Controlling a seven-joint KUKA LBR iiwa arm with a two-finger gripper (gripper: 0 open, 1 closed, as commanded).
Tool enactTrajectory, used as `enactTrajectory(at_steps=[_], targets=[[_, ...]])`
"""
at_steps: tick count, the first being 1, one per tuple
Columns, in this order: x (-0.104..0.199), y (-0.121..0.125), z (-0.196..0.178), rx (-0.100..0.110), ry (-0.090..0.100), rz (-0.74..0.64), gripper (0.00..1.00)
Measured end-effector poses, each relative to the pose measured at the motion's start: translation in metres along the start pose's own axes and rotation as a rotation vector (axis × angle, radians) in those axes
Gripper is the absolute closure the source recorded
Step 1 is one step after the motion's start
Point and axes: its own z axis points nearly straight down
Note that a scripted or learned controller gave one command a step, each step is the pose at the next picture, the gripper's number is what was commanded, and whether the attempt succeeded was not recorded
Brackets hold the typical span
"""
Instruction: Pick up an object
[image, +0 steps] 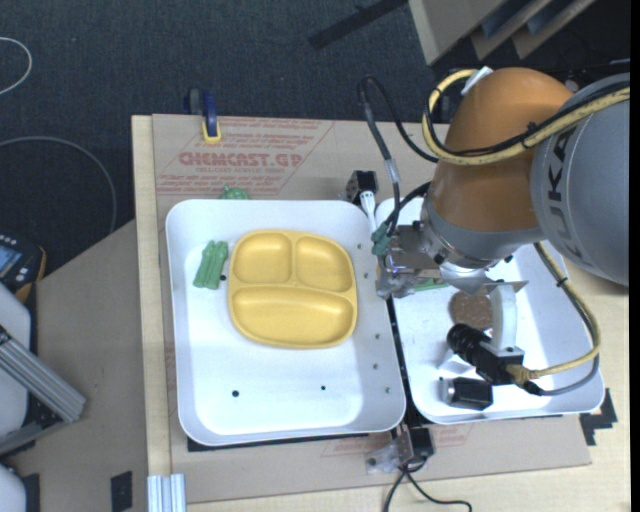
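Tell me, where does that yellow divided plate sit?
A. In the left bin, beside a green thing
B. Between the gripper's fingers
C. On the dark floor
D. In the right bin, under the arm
A: the yellow divided plate lies in the left bin, with the green thing along its left side.
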Motion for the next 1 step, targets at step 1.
enactTrajectory(at_steps=[1], targets=[[0.0638, -0.0182, -0.0170, 0.004, 0.000, 0.001, 1.00]])
